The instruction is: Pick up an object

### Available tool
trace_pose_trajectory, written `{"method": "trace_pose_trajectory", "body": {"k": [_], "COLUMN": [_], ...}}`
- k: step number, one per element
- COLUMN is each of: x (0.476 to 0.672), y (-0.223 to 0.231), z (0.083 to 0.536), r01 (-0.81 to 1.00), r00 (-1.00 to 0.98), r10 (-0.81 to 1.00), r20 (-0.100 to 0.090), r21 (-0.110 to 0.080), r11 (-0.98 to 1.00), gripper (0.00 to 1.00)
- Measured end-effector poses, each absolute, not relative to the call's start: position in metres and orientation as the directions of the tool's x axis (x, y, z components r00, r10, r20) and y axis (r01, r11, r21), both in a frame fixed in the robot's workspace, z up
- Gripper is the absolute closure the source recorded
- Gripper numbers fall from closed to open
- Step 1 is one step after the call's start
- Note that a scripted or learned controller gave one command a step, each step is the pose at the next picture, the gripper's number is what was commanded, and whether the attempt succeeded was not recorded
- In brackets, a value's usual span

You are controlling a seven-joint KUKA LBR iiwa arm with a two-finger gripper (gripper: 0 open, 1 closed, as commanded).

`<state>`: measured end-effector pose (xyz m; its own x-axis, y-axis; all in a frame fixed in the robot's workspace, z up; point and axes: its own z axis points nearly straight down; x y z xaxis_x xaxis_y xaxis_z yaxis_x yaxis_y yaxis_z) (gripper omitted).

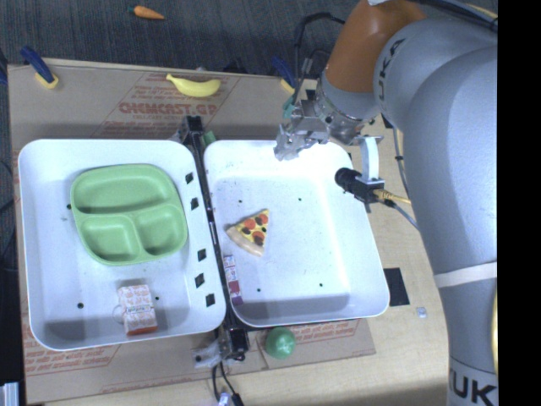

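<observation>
The pizza slice [250, 231] lies flat toward the left side of the right bin [351, 299], its point aimed at the bin's near-right. The claw [292, 145] hangs over that bin's far rim with nothing in it; whether it is parted cannot be told. The slice therefore lies nearer the camera and slightly left of the claw.
</observation>
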<state>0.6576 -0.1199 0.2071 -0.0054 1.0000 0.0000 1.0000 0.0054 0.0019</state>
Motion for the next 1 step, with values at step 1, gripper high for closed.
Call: {"method": "trace_pose_trajectory", "body": {"k": [1], "x": [0.6567], "y": [-0.1203], "z": [0.2055], "r01": [1.000], "r00": [-0.005], "r10": [1.000], "r20": [0.000], "r21": [-0.001], "r11": [0.005], "gripper": [0.00]}}
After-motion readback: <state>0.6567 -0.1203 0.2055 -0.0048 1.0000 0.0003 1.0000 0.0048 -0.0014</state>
